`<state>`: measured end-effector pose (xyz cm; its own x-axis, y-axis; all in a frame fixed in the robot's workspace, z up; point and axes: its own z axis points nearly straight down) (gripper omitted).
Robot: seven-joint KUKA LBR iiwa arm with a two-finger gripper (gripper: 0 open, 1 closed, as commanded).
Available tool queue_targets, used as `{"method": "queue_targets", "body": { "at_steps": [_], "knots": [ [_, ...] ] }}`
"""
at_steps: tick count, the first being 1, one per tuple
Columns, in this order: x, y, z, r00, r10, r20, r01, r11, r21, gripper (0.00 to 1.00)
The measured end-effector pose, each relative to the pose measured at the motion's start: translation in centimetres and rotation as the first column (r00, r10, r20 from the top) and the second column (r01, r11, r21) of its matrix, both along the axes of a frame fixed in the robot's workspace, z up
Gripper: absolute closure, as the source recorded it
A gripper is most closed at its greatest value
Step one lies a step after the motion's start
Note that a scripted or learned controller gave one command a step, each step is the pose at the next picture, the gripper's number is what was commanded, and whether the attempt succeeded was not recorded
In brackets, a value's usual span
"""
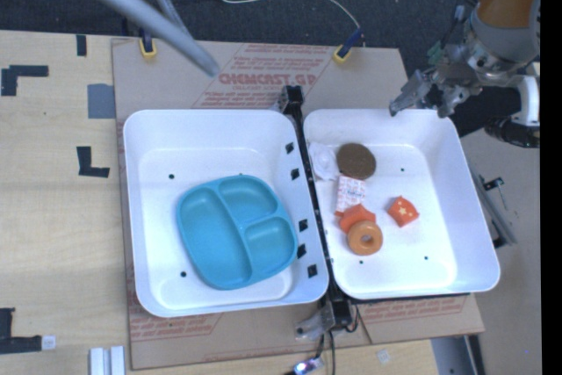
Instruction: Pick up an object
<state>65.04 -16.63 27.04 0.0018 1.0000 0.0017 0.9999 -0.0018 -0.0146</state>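
Your claw (pixel 420 97) hangs over the right bin's (pixel 457 215) far rim, holding nothing; you cannot tell its spread. Below it lie a brown disc (pixel 356 160), an orange ring (pixel 364 238) and a red block (pixel 402 211). Left bin (pixel 149 162) holds a blue tray (pixel 235 229).

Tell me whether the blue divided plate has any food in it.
Empty. The blue divided plate in the left bin shows bare blue in all three compartments.

I get even, bright overhead light, soft shadows inside the white bins (pixel 140 189), and slight blur on the arm (pixel 505 4).
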Motion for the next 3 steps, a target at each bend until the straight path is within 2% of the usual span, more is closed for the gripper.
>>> {"method": "queue_targets", "body": {
  "at_steps": [1, 3],
  "knots": [
    [0.2, 0.1, 0.9, 1.0, 0.003, 0.013, -0.003, 1.0, -0.002, 0.0],
    [-0.9, 0.1, -11.8, 1.0, 0.003, 0.008, -0.003, 1.0, -0.002, 0.0]
  ]
}}
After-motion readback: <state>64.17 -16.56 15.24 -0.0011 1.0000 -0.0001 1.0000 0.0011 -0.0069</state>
